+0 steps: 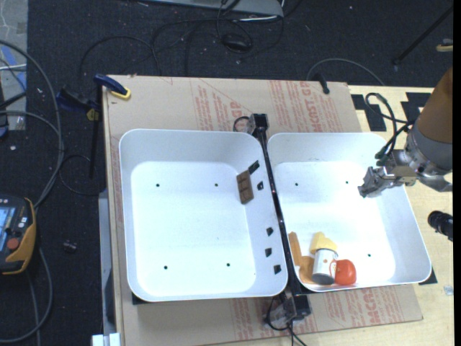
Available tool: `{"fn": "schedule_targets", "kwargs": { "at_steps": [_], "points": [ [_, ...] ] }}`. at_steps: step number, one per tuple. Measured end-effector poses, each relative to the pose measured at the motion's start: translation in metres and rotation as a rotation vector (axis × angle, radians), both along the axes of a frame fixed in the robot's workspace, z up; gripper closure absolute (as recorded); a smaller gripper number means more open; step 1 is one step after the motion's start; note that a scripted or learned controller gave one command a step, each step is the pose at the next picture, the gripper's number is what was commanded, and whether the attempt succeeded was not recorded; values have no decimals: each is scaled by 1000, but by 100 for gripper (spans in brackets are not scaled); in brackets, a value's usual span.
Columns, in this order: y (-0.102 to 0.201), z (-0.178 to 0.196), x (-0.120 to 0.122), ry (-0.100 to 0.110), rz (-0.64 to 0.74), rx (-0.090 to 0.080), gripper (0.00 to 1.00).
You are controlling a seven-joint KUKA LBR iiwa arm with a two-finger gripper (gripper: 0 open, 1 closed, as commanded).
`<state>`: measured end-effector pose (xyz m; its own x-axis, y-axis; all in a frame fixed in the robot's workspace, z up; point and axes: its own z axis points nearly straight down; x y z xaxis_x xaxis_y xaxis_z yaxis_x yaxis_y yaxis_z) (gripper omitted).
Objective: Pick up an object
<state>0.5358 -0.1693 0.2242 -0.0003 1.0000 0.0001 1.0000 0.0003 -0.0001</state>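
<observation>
In the right bin (338, 157), near its front left corner, lies a small cluster: a red tomato-like ball (345, 272), a white and yellow cylinder (324, 256) with a dark end, and an orange stick (296, 251) along the left wall. A brown chocolate-bar piece (245, 187) leans on the right wall of the left bin (144, 157). My gripper (372, 184) hangs over the right bin's back right part, well above and to the right of the cluster, with nothing seen between its fingers.
A black divider with clips (272, 215) runs between the two bins. The bins rest on a cardboard sheet (187, 103). Cables and a blue-yellow clamp (112, 86) lie beyond the bench's back left corner.
</observation>
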Motion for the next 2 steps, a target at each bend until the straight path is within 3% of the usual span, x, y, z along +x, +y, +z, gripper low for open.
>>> {"fn": "schedule_targets", "kwargs": {
  "at_steps": [2],
  "points": [
    [98, 5, 31, 0, 4, 1, 100]
  ]
}}
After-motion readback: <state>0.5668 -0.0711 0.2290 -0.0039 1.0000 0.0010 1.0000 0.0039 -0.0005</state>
